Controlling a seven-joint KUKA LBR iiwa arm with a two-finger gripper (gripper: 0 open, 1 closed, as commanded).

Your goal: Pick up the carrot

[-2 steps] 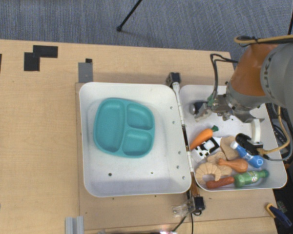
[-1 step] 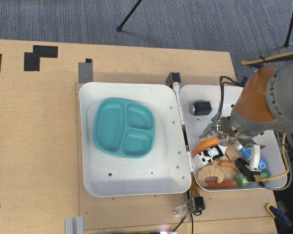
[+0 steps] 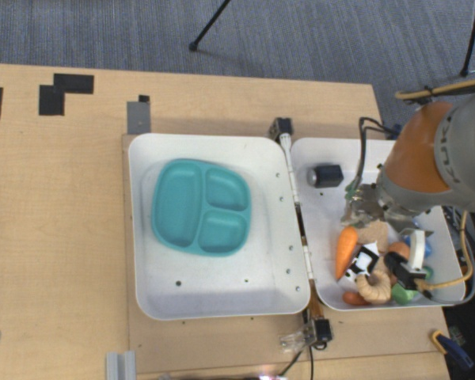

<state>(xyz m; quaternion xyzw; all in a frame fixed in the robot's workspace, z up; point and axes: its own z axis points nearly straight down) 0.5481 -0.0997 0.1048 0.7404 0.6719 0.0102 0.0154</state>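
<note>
An orange carrot (image 3: 345, 249) lies in the right bin (image 3: 326, 287), its thick end toward the back, just left of a heap of toys. My gripper (image 3: 362, 207) hangs directly above the carrot's upper end, beneath the grey arm with its orange band (image 3: 416, 159). The arm covers the back right part of that bin. Nothing shows between the gripper's fingers from this angle.
A teal divided plate (image 3: 200, 206) sits in the left bin (image 3: 222, 291). A dark cylinder (image 3: 327, 176) lies at the back of the right bin. Several toys (image 3: 380, 271) crowd the bin's front right, touching the carrot's side.
</note>
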